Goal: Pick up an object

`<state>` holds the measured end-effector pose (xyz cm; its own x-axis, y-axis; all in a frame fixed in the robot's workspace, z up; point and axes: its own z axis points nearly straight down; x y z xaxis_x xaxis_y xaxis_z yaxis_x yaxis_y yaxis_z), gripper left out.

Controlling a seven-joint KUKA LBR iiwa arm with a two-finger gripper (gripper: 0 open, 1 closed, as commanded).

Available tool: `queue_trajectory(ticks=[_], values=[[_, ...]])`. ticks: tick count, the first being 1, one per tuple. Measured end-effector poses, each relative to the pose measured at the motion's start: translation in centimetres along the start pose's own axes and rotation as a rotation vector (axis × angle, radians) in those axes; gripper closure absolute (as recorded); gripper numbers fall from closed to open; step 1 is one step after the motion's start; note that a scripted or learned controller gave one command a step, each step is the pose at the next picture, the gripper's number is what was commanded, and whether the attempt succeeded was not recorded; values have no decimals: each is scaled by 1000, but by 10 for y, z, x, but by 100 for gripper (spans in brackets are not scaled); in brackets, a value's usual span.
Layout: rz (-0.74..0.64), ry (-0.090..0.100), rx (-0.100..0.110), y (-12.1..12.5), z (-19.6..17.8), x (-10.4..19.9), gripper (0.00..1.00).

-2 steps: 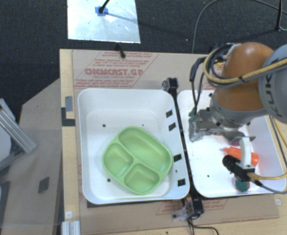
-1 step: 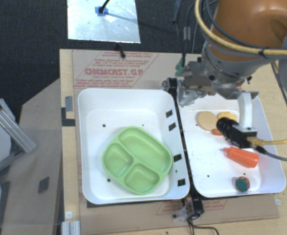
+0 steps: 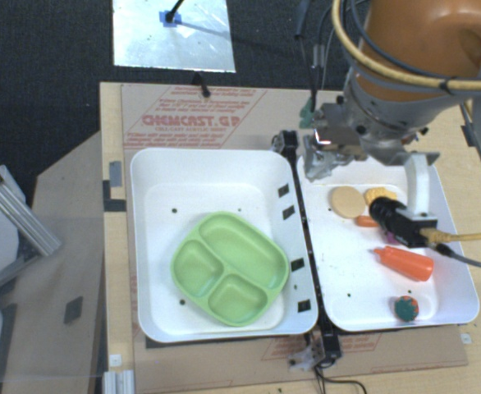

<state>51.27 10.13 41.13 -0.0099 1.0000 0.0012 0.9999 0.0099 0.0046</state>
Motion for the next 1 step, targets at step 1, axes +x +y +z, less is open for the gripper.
queue_trajectory(ticks=[1], values=[[-6, 0, -2, 1, -11, 0, 100]])
